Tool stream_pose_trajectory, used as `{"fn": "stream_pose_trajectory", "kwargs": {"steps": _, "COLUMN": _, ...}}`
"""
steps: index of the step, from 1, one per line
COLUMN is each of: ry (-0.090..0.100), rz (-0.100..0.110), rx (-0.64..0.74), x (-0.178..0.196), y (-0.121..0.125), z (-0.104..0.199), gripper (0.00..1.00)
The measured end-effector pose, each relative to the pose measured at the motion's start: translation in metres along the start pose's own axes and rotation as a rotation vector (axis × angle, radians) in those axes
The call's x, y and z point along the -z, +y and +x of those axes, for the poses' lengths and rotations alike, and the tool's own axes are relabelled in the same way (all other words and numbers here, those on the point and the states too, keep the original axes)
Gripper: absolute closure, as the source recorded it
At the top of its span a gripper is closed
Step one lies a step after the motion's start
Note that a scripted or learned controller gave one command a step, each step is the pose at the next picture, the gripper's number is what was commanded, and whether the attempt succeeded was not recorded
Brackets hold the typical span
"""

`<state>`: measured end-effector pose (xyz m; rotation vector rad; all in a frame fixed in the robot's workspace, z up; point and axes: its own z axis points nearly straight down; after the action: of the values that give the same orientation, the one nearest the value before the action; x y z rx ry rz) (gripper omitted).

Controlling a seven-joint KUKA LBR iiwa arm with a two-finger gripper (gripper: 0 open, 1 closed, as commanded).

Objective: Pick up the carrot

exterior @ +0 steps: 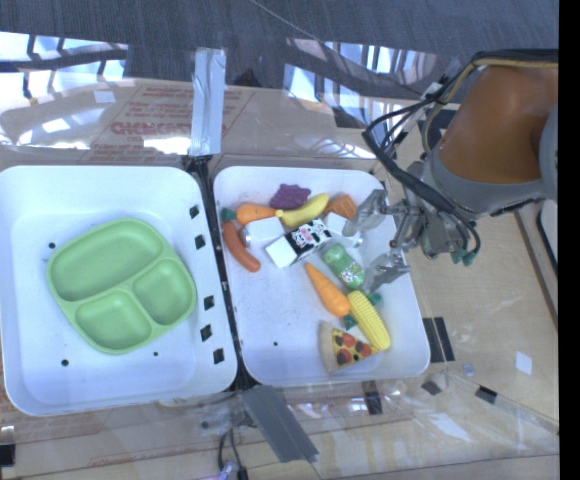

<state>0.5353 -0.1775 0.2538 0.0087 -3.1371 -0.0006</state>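
your carrot (326,288) lies lower centre of right bin (270,363), tip pointing up-left, touching corn cob (368,320) at its lower right, green item (342,265) just above. gripper (378,238) at bin's right edge, jaws spread, pinching nothing. pizza slice (344,348) below. green plate (120,284) in left bin (20,268).

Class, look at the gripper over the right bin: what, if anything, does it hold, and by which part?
Nothing is held. The gripper is open at the right bin's right edge, with no toy between its fingers. The carrot lies loose in the bin, beside the corn.
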Motion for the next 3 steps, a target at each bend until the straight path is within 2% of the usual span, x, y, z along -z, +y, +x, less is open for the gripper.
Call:
{"fn": "stream_pose_trajectory", "kwargs": {"steps": 1, "ry": 0.006, "rz": -0.004, "rx": 0.124, "x": -0.101, "y": 0.023, "z": 0.014, "gripper": 0.0}}
{"fn": "stream_pose_trajectory", "kwargs": {"steps": 2, "ry": -0.004, "rz": 0.0, "rx": 0.104, "x": -0.164, "y": 0.023, "z": 0.019, "gripper": 0.0}}
{"fn": "stream_pose_trajectory", "kwargs": {"steps": 3, "ry": 0.0, "rz": -0.002, "rx": 0.114, "x": -0.157, "y": 0.026, "z": 0.018, "gripper": 1.0}}
